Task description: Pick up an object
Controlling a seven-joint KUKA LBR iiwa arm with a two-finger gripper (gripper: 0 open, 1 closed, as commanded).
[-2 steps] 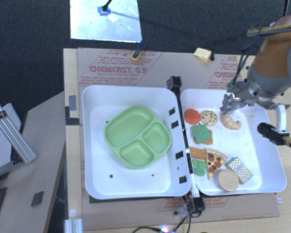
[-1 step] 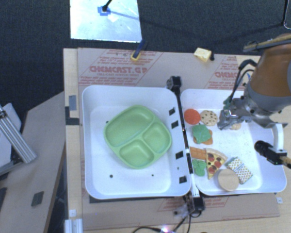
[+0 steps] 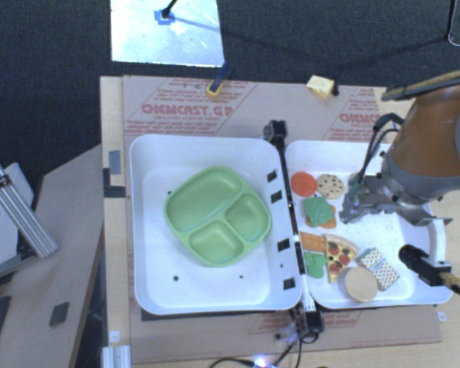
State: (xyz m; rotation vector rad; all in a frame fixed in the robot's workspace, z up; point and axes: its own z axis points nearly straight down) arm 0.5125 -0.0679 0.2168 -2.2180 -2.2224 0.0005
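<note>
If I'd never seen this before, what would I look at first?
Probably the big green divided plate, sitting alone in the left bin. Next, the colourful play food in the right bin: a pizza slice, a chocolate chip cookie and a red round piece. The grey and orange arm reaches in over them from the right.

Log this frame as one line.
gripper over right bin | beside green toy | nothing seen held | green plate in left bin

Grey arm (image 3: 433, 176) with a broad orange band (image 3: 433, 133) above the wrist; black cables (image 3: 376, 140) loop along its left side, and the gripper (image 3: 353, 205) is dark grey metal
</note>
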